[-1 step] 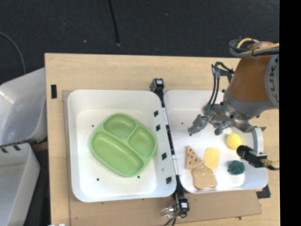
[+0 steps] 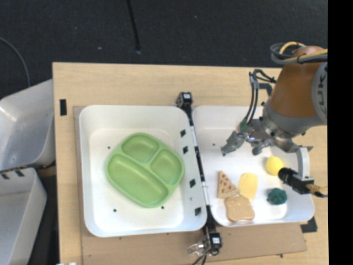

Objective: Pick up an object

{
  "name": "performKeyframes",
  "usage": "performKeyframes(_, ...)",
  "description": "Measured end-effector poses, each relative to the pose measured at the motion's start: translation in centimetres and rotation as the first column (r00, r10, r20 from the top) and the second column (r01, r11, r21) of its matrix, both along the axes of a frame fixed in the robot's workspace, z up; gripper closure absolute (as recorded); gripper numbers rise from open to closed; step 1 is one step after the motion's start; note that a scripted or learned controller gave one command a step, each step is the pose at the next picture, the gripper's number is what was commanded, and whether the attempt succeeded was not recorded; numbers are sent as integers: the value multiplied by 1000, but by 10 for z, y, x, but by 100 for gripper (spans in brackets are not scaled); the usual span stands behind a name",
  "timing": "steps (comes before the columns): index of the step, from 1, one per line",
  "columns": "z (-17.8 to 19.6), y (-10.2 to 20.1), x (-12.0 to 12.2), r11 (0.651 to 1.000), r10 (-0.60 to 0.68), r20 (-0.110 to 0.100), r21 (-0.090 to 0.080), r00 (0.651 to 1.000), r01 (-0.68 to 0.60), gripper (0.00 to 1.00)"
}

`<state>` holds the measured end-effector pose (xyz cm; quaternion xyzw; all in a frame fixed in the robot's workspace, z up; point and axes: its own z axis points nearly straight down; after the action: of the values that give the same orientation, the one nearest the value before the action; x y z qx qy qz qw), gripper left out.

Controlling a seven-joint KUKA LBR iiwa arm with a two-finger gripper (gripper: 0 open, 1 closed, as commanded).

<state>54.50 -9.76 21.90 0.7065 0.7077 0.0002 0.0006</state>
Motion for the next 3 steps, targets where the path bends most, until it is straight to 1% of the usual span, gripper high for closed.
performKeyframes(1, -58, -10, -2, 1000, -3, -6, 0, 1000, 3, 0)
performKeyframes(2, -119, -9, -10, 1000, -3, -7, 0, 1000, 3, 0)
performKeyframes(3, -118, -9, -10, 1000, -5, -2, 2, 1000, 5, 0)
